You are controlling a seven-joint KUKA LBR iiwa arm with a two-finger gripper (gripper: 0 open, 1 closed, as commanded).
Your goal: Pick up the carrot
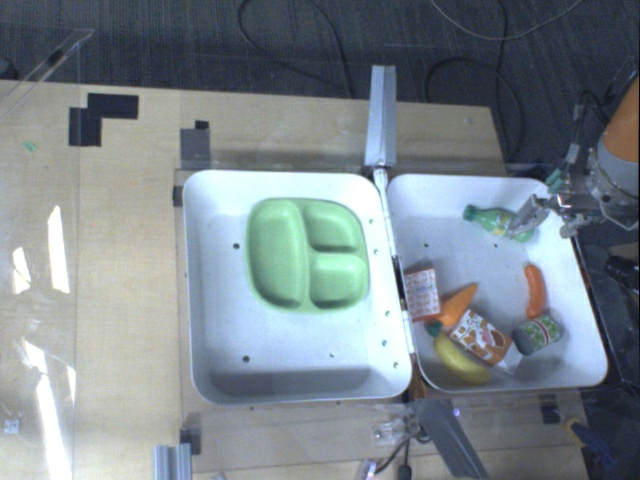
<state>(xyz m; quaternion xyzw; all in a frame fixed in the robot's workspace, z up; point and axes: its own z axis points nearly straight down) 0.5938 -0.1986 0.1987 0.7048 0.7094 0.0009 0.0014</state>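
The carrot, an orange cone, lies in the right bin near its left wall, between a small red-and-white packet and a printed orange carton. My gripper hangs over the bin's far right corner, well away from the carrot. Its fingers stand apart, so it is open with nothing between them. The left finger is right beside a green bottle lying on its side.
An orange-red sausage-shaped piece, a green can and a yellow banana share the right bin. The left bin holds a green divided tray. A metal post rises between the bins.
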